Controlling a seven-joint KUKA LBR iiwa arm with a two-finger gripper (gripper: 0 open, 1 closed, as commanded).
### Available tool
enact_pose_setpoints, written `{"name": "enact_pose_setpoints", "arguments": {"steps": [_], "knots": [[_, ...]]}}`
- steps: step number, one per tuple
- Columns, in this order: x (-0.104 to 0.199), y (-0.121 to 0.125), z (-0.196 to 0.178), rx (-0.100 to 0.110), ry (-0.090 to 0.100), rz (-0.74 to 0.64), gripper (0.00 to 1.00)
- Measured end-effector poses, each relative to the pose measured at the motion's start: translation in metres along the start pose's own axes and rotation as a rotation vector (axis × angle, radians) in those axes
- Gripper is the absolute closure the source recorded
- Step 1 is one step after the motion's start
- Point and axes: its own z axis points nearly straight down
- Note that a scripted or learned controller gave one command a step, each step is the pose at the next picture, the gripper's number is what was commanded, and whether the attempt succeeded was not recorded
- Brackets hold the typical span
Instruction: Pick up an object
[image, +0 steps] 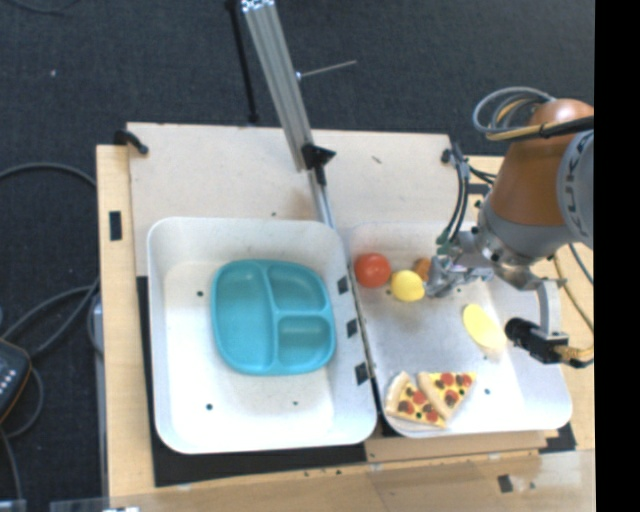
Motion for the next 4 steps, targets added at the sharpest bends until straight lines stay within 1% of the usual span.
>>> {"name": "enact_pose_setpoints", "arguments": {"steps": [1,2,3,4], "knots": [[-0.001,0.0,-0.044,0.001,0.0,0.0,1.0],[0.05,0.017,-0.033,0.007,0.002,-0.002,1.0],[0.097,0.036,-0.032,0.007,0.002,-0.002,1.0],[0.158,0.045,-0.035,0.006,0.003,-0.005,1.0]]}}
